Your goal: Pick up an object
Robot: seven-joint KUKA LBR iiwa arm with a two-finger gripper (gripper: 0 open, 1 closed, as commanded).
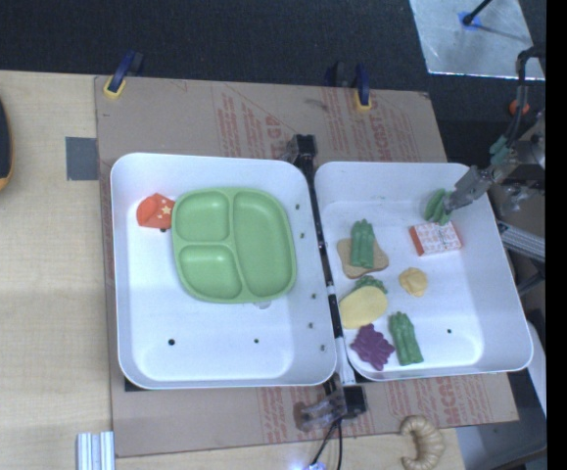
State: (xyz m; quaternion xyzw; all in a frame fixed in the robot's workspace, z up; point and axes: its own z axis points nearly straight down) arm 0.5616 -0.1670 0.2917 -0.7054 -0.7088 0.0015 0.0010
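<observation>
A small green toy vegetable was seen tilted near the far right corner of the right bin, at the gripper's tip. Whether it was gripped could not be told. A red-and-white packet lay flat just in front of it, and a small yellow lump was set nearer still.

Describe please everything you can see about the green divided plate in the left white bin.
The green divided plate looks like smooth matte plastic, a rounded rectangle with three compartments: two smaller ones on the camera view's left and a longer one on its right. It lies flat, slightly rotated, in the upper middle of the left white bin. A small red-orange toy sits against its upper left corner. Nothing lies in its compartments.
</observation>
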